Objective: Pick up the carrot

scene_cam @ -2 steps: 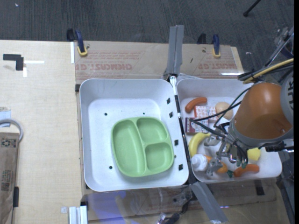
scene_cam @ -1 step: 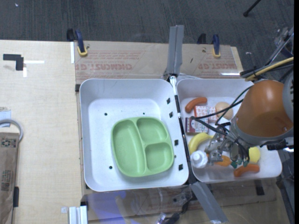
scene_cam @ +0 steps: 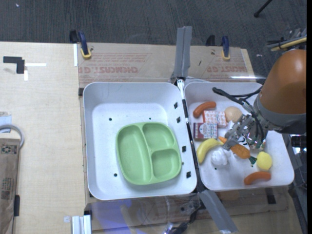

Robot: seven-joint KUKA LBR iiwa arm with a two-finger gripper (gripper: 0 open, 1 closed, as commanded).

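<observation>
The carrot (scene_cam: pixel 239 151) is a small orange piece with a green tip. It lies in the right bin (scene_cam: pixel 229 179), between a white garlic bulb (scene_cam: pixel 219 158) and a yellow lemon (scene_cam: pixel 263 161). My gripper (scene_cam: pixel 238 136) hangs low over the carrot's upper left end, reaching in from the right under the arm's orange band (scene_cam: pixel 290 84). The metal of the wrist hides part of the carrot. Whether the gripper touches it cannot be made out.
The right bin also holds a banana (scene_cam: pixel 206 149), two small cartons (scene_cam: pixel 210 123), a red sausage (scene_cam: pixel 204 108), a tan egg-like piece (scene_cam: pixel 233 114) and an orange sausage (scene_cam: pixel 257 178). A green divided plate (scene_cam: pixel 148 152) lies in the left bin (scene_cam: pixel 97 130).
</observation>
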